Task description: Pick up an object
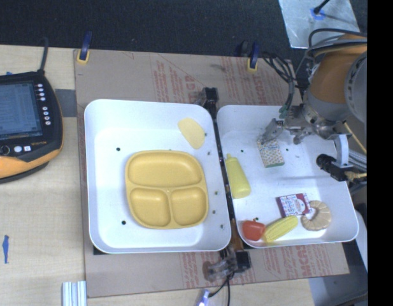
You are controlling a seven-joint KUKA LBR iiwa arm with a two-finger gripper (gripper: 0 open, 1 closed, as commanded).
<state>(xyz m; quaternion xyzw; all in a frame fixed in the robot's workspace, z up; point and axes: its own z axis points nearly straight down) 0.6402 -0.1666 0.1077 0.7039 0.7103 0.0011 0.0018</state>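
Note:
My gripper (283,135) hangs over the upper part of the right bin (247,116), its two fingers spread apart and open with nothing between them. A small speckled green-and-white packet (271,153) lies on the bin floor just below the left finger, apart from it. Lower in the same bin lie a yellow bottle (237,176), a red packet (292,204), a tan ring-shaped pastry (317,215), a corn cob (280,228) and a red tomato-like piece (252,229). The left bin (100,171) holds a yellow divided plate (165,188) and a pale yellow slice (192,132).
The arm's grey and orange body (336,75) fills the upper right, with cables beside it. A black fitting (330,166) juts over the right bin's right side. A tablet in an orange case (18,123) rests on the bench at far left.

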